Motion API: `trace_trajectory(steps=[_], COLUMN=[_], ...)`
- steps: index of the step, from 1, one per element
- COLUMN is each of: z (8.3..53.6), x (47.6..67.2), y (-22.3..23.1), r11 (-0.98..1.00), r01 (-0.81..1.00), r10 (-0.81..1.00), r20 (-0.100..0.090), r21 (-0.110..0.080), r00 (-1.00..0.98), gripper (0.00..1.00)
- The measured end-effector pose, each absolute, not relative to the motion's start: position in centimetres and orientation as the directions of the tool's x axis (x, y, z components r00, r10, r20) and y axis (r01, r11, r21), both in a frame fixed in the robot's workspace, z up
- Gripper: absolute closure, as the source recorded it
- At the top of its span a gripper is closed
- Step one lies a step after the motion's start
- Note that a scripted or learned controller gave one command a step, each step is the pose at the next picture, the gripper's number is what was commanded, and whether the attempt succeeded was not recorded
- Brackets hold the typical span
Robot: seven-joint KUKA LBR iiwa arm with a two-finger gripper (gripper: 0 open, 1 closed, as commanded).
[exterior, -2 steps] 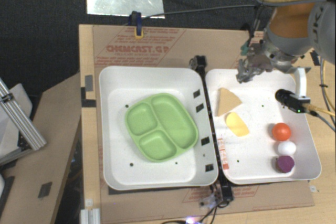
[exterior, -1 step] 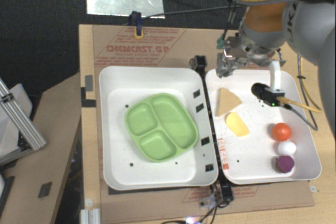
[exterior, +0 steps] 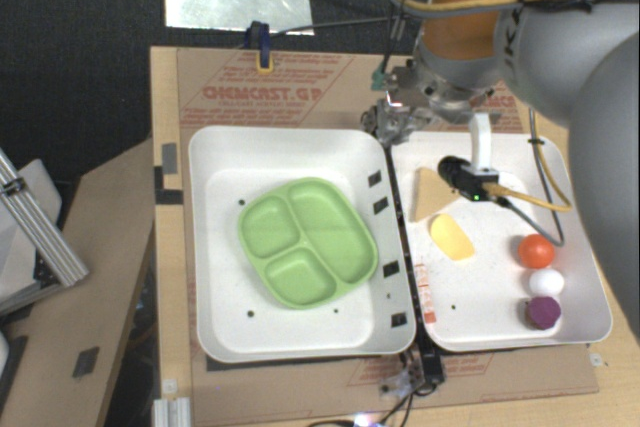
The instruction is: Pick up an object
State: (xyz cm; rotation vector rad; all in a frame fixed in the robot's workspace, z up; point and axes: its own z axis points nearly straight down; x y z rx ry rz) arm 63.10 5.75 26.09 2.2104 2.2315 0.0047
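- Worktop [exterior: 300, 377], brown board, front edge nearest, carries two white bins side by side.
- Left bin [exterior: 215, 215] holds a green plate [exterior: 305, 240] with three wells, lying flat.
- Right bin [exterior: 480, 315] holds the pickable things, from back to front: tan wedge [exterior: 428, 190], yellow block [exterior: 452, 237], orange ball [exterior: 537, 251], white ball [exterior: 546, 282], purple ball [exterior: 542, 313].
- Step in hand, as I judge it: choosing and approaching a target. The wedge is closest to the claw. Centre over it, come straight down and close squarely. The balls would likely roll from an off-centre grip.
- Claw [exterior: 398, 123] hangs over the back end of the divide between the bins. Wide or narrow cannot be told, and nothing shows held.
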Motion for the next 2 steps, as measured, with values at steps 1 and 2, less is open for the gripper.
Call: trace_trajectory(steps=[1,2], z=[25.75,25.73], x=[63.78,63.76], y=[10.95,10.63], r11=[0.009,0.005], r01=[1.0,1.0], r10=[1.0,1.0], r20=[0.002,0.0], r21=[0.003,0.001], r00=[-0.009,-0.005], gripper=[1.0,0.0])
